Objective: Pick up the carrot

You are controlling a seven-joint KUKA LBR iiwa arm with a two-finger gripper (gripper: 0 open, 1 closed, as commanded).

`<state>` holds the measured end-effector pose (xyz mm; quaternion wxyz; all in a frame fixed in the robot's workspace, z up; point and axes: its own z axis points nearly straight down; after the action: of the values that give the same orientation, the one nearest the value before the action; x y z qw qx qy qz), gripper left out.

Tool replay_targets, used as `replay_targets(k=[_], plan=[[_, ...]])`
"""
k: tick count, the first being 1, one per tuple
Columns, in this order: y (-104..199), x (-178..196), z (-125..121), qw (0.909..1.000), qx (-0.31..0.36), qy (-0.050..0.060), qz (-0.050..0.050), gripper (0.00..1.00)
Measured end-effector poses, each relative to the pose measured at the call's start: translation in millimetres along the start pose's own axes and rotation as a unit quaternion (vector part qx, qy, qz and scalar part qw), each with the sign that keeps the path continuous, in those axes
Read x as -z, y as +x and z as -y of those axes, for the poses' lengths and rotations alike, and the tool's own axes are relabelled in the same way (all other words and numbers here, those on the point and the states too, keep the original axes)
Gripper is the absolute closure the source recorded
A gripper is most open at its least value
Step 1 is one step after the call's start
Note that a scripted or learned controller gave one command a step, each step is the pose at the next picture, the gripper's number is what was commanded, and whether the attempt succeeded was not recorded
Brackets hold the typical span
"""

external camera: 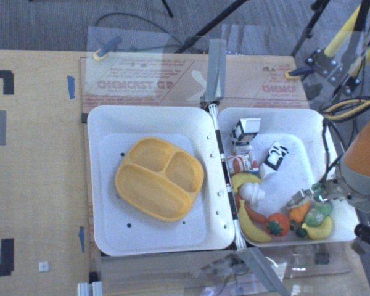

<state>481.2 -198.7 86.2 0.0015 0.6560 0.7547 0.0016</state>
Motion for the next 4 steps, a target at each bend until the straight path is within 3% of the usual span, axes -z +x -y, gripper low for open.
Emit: replay_targets(k=[1,2,3,4], plan=[[-0.6,10.8,-1.4,1.0000,0.000,-0.003,0.002,1.00],[69.2,89.4,-9.0,0.9999,-0.013,0.002,0.000,1.00],[69.2,89.4,-8.9,0.9999,-0.012,0.002,0.000,0.00],[14.3,11.6,-15.6,0.9998,0.018,0.001,0.001,0.00]])
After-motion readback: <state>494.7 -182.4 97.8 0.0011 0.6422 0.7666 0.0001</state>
